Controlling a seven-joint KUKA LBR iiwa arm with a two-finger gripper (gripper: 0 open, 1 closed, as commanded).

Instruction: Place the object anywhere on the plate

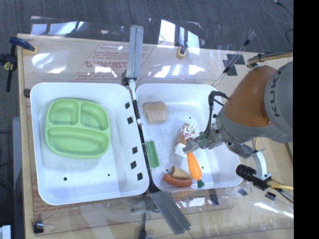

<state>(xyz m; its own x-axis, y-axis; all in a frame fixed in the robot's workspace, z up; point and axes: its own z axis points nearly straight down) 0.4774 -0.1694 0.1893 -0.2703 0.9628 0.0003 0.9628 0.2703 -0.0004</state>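
Note:
A green divided plate (77,127) lies in the left bin (45,183). In the right bin (172,96), my gripper (195,143) is low over the toys in the middle. It sits just right of a small white and brown toy food (187,132) and right above the top of an orange carrot (194,167). From this angle I cannot make out whether anything is held.
The right bin also holds a tan bread slice (155,112), a green stick (152,153) by the left wall, and a red sausage (177,181) with a small bread piece (180,172) near the front. The grey and orange arm (254,106) covers the bin's right side.

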